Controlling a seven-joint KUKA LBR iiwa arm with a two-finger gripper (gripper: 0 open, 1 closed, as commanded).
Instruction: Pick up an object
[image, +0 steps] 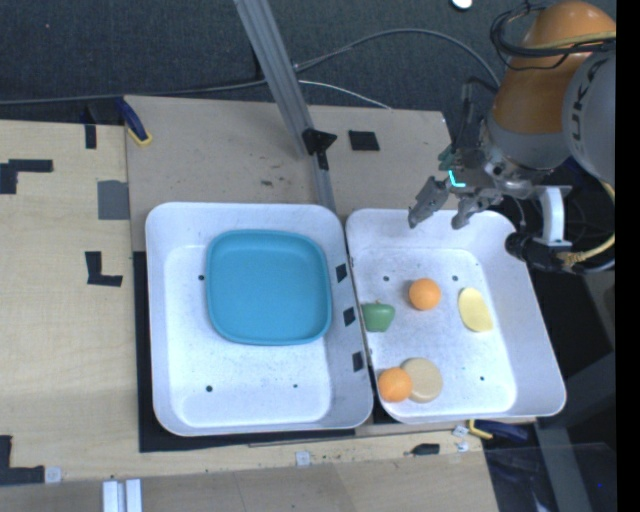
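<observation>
Gripper (440, 215) spread, holding nothing, over right bin (520, 330) far edge — green object (378, 318) possibly rim-hidden

I work in a robotics lab: my plywood bench (230, 130) is marked with black tape (95, 268), two white bins (180, 400) sit fixed on it, cables (390, 45) trail across dark carpet (100, 45).
</observation>
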